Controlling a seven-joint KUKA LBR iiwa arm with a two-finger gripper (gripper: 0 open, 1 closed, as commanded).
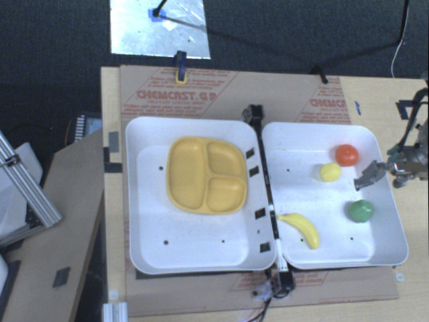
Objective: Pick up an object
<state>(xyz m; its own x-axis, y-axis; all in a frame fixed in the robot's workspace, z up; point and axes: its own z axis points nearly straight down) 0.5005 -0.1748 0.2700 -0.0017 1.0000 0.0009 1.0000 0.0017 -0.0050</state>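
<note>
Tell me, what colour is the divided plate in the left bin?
Yellow. The divided plate shows plainly in the camera view, lying in the white left bin.

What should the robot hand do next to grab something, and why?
Probably slide a little down-left until it is above the green ball. The gripper sits at the right bin's right edge with nothing between its fingers, and the green ball is the closest thing, lying apart from the yellow ball and the banana.
</note>
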